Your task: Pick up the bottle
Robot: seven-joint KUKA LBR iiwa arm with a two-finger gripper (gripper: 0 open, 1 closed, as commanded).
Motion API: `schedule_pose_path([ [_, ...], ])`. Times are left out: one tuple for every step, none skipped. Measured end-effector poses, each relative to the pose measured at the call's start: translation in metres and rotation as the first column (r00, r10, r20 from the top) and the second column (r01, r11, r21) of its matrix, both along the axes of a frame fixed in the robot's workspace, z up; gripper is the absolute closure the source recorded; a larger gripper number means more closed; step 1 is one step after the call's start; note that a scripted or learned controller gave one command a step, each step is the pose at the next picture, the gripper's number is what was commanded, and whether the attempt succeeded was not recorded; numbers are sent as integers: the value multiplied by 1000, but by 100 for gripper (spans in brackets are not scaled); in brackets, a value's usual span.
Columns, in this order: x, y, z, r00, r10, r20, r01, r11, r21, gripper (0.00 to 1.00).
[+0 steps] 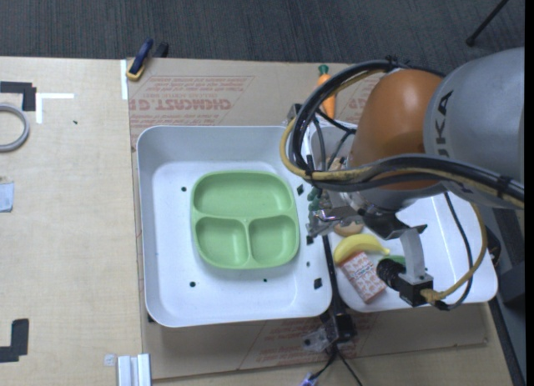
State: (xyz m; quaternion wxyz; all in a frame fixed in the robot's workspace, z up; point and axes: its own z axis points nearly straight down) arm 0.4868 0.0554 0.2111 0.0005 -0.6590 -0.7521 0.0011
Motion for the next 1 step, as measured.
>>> schedule_pose_path([
  [-10, 71, -18, 997, 76, 0, -76, 997, 0, 100],
])
